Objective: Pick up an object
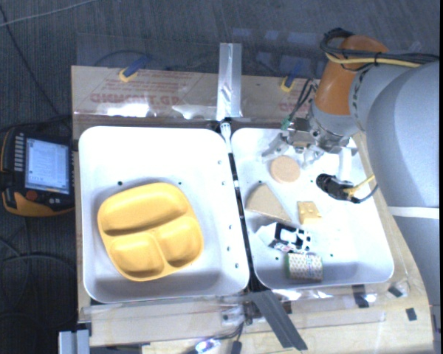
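The big grey arm (pixel 406 146) fills the right side, with an orange band near its wrist. Its gripper (pixel 304 144) hangs over the far end of the right bin (pixel 354 260). I cannot tell how its fingers stand. A flat round tan disc (pixel 285 170) lies just below the gripper. Near it are a tan wedge (pixel 267 203), a small yellow block (pixel 308 212), a black and white thing (pixel 289 237) and a speckled roll (pixel 304 266). The left bin (pixel 111 153) holds a smooth yellow tray (pixel 149 229) with three dips.
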